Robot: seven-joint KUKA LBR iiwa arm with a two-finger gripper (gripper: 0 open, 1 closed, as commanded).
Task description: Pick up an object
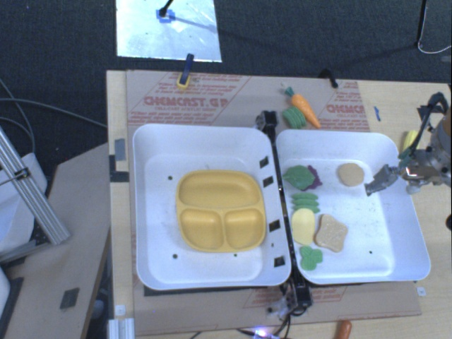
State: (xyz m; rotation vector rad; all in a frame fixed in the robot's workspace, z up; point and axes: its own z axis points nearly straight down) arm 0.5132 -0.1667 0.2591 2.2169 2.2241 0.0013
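Note:
The right bin holds several toy foods along its left side. They are a purple and green lettuce, a green pea pod, a yellow piece, a bread slice and a small green piece. A round beige cookie lies near the back of the bin. My gripper reaches in over the bin's right side, just right of the cookie. Nothing can be seen held in it.
The left bin carries a yellow divided plate. A toy carrot lies on the cardboard behind the bins. A blue and yellow clamp sits at the back edge of the bench.

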